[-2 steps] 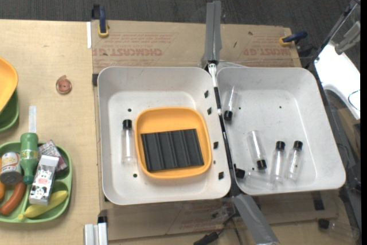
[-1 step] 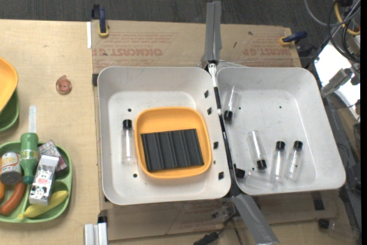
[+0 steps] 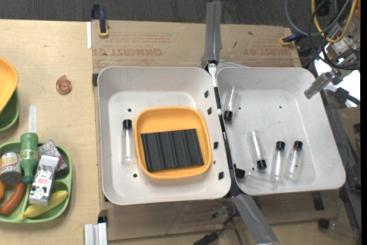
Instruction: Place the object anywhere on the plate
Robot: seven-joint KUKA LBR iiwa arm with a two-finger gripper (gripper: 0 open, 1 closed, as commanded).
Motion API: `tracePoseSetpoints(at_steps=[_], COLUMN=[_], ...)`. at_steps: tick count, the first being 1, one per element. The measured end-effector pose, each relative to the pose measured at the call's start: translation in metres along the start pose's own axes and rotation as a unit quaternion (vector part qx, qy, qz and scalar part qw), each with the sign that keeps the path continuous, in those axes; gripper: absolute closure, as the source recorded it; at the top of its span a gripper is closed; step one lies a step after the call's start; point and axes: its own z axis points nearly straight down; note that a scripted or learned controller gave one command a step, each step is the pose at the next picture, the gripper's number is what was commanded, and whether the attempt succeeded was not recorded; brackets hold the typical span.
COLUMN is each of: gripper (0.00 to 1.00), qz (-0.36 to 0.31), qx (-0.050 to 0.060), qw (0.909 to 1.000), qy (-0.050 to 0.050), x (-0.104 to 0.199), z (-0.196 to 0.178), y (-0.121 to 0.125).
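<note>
Vials are what we must move: clear tubes with black caps, four lying in the right bin, three clustered near its front and one farther back beside the divider. A fifth vial lies in the left bin, just beside the orange plate, which carries a dark ribbed insert. On the table to the left sits a green tray of toy food; a small carton there bears print too small for us to read.

The gripper hangs at the right bin's far right rim, well apart from every vial and holding nothing; whether it is open or closed we cannot tell.

We judge the risks plain: the vials are round, smooth and clear, so they could roll or slip from a pinch, and the front three lie close enough that a descent might nudge a neighbour. A release on the ribbed insert may let one roll off.

Farthest back, the cardboard shows upside-down lettering that seems to read "CHEMCAST GP".
</note>
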Motion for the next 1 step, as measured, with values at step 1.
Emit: tracePoseSetpoints(at_steps=[1], gripper=[0.00], qz=[-0.113], qx=[0.000], qw=[0.9936], qy=[0.000], x=[0.0165], z=[0.0324], y=[-0.0210])
